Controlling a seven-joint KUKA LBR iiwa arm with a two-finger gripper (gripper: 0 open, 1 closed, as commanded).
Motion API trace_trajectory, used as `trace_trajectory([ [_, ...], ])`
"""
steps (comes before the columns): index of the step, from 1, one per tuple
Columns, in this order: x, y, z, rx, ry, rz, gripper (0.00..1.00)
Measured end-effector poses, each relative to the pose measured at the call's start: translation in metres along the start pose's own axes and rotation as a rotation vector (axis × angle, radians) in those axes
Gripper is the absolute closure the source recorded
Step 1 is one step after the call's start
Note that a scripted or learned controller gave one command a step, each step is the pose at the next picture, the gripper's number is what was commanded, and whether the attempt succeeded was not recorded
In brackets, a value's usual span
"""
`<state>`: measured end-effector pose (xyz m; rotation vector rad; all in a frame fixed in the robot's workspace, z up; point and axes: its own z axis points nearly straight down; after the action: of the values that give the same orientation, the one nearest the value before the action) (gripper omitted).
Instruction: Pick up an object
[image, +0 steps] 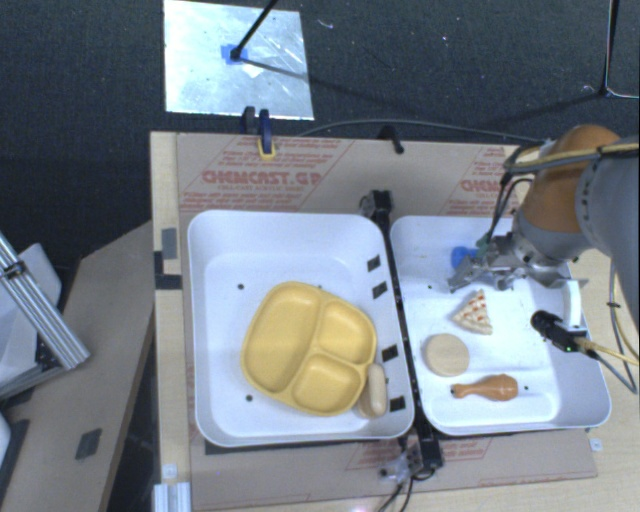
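Overhead, two shallow white bins sit side by side on the bench (200, 175), which is covered by a printed cardboard sheet.

Left bin (215, 290): holds a yellow divided tray (308, 346), smooth plastic, rounded corners, three compartments, lying at a slant near the bin's centre. A small pale beige oblong piece (375, 390), like a bread roll, lies touching the tray's lower right edge, close to the bin's right wall.

Right bin (590, 395): holds four loose items. A pizza slice (474, 312), triangular, tan crust with orange and pale speckled topping, lies near the middle. Just below it lies a round tan disc (446, 354), flat and matte, cookie-like. Below right of the disc lies a brown drumstick (486, 387), glossy, bulbous at one end and narrowing to a thin tip pointing left. A small blue object (463, 257) sits in the upper part of the bin; shape unclear.

Arm (575, 200): grey with an orange band, enters from the right over the right bin. The hand (476, 270) is low in the upper part of that bin, just beside the blue object and just above the pizza slice. Whether the hand is released or clenched cannot be told; nothing is visibly grasped.
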<state>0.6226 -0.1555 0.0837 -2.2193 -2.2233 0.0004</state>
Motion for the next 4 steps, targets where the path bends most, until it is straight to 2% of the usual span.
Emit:
trace_trajectory([
  [1,0.000,0.001,-0.013,-0.005,-0.001,-0.001,1.00],
  [2,0.010,0.001,-0.065,-0.007,-0.001,-0.003,1.00],
  [4,0.007,0.010,-0.161,-0.008,-0.001,-0.003,1.00],
])
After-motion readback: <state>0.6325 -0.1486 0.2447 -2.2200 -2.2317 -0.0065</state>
